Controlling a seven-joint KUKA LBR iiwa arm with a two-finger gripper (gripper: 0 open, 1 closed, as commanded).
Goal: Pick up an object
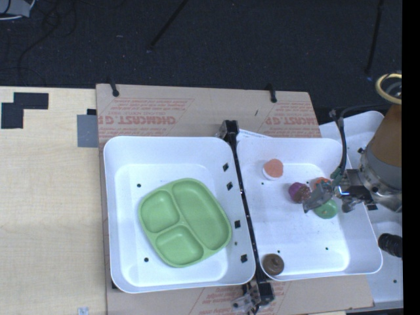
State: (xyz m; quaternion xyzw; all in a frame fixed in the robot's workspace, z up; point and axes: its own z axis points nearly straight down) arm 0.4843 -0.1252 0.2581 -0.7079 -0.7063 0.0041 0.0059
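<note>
In the right bin (295,254), my gripper (317,195) reaches in from the right and hangs low over a small cluster of objects. A purple object (298,191) lies just to its left, touching or nearly touching it. A green round object (325,209) sits right under its lower side, partly hidden. A small reddish piece (321,183) shows at the gripper's upper edge. An orange round object (273,168) lies apart, further up and left. Whether anything is held is hidden from this angle.
The left bin (121,176) holds a green divided plate (184,222). A brown round object (272,263) sits at the right bin's front left corner. A black divider (239,195) runs between the bins. The arm's orange band (392,136) stands at the right edge.
</note>
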